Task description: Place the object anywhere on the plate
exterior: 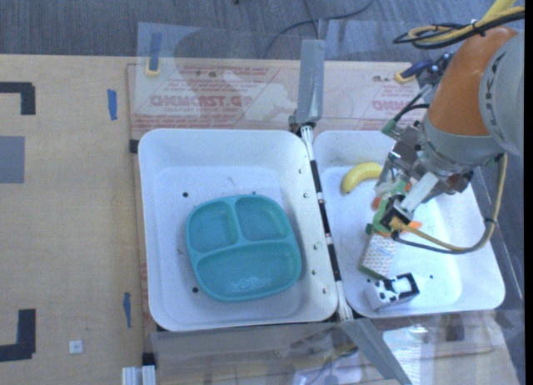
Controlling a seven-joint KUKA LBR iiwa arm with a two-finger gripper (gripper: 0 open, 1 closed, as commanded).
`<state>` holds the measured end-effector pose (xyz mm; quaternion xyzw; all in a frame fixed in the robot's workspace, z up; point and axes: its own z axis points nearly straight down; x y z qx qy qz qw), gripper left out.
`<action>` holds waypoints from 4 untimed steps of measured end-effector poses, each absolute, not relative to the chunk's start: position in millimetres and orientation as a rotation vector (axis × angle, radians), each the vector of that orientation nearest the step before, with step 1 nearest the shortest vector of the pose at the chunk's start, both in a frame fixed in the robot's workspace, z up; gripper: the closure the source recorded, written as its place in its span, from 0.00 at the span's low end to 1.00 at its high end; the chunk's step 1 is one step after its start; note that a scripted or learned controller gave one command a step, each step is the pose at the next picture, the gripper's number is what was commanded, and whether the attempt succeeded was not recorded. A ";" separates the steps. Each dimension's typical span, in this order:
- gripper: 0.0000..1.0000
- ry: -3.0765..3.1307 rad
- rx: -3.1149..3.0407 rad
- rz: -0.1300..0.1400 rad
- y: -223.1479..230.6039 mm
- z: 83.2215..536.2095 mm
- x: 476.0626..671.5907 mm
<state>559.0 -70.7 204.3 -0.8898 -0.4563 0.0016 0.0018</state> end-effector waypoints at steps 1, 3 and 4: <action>1.00 -1.518 -2.749 0.001 14.2 213.1 575.9; 1.00 -0.819 -3.031 0.008 81.3 212.1 555.7; 0.00 -0.820 -3.031 0.007 81.5 212.3 555.8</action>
